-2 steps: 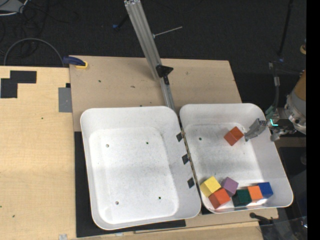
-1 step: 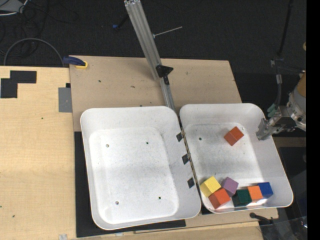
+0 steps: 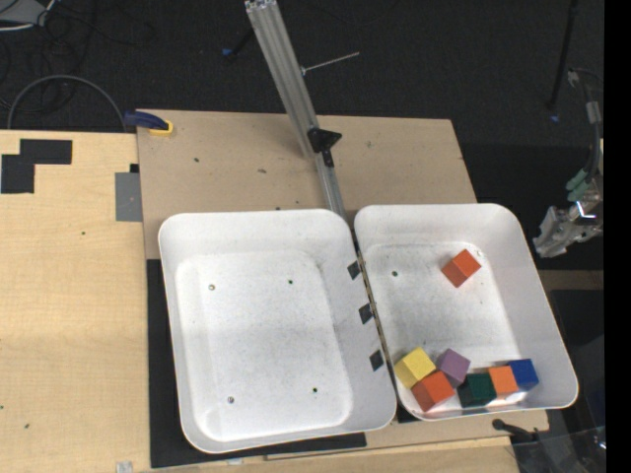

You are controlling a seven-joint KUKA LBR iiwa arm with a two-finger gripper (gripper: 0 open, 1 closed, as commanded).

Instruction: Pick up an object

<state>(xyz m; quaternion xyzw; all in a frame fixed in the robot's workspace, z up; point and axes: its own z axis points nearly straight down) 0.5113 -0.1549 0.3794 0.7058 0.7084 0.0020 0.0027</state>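
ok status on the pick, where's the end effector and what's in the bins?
End effector off the right bin's right edge, nothing seen in it. Lone orange cube apart at top. Six cubes bunched in near corner. Approach looks unobstructed.

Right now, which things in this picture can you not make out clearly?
- Gripper: at the camera view's right side, small and pale against the dark; whether it is open or shut cannot be told.
- Green block: partly covered by the orange block and the right bin's rim.
- Blue block: partly hidden behind the orange block.
- Blue and yellow item at the bench's far edge: too small to identify.
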